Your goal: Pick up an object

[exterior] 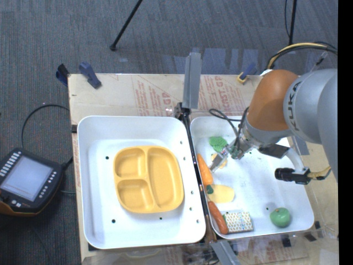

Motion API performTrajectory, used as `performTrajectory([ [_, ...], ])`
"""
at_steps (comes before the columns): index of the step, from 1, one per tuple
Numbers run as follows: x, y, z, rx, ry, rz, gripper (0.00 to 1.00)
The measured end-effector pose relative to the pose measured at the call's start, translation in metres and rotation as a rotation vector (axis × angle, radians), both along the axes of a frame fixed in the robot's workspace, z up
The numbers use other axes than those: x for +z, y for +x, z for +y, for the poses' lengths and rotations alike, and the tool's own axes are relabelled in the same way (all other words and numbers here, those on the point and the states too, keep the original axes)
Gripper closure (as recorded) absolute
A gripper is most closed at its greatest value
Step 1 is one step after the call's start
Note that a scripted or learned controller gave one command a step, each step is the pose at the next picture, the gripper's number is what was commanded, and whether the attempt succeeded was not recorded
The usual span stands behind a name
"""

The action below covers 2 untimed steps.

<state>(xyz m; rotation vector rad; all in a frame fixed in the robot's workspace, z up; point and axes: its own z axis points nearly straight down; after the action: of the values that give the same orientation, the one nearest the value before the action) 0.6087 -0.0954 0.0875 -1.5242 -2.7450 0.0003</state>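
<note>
nothing lifted yet: gripper (220, 160) low in right bin (259, 127) beside carrot (205, 171); claw state impossible to tell.

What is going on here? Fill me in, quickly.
A grey KUKA arm is reaching into the right bin with its tool low near the carrot and a green item. Nothing is visibly held. A yellow piece, patterned block and green ball lie nearby. The left bin holds a yellow divided plate.
</note>
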Motion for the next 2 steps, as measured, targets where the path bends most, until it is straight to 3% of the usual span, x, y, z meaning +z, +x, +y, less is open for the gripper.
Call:
performTrajectory([
  [1, -0.0005, 0.0298, 0.0050, -0.387, -0.001, 0.000, 0.00],
  [2, 0.0094, 0.0302, 0.0057, -0.384, -0.001, 0.001, 1.00],
])
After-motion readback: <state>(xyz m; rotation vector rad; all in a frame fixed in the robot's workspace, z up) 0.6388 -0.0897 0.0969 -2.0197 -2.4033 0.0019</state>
